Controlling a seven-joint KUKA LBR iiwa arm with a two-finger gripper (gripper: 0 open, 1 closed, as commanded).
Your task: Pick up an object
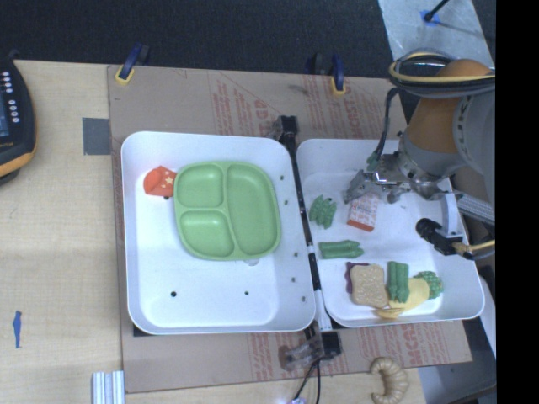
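Hovering low over the right bin (472,305), the gripper (373,185) sits above a small white-and-red packet (362,215) lying flat near the bin's middle. Its fingers (357,186) look spread, with nothing between them; the packet's upper edge lies just under the tips, apart from them as far as the slanted view lets me judge.

The packet seems the likeliest target. It looks thin, light and probably flexible, like a sachet or small carton, so it should lift easily but may slide on the smooth plastic floor or buckle if pinched hard. Taking it across its short width, near the middle, seems the safest hold.

Other pieces share the bin: a green leafy toy (322,211) just left of the packet, a green pod-like piece (340,248) below it, and a cluster at the near edge with a slice of toy bread (367,285), green vegetables (397,281) and something yellow (406,303).

The left bin (152,310) carries a green divided plate (227,209) and a red toy (159,181) beside it.
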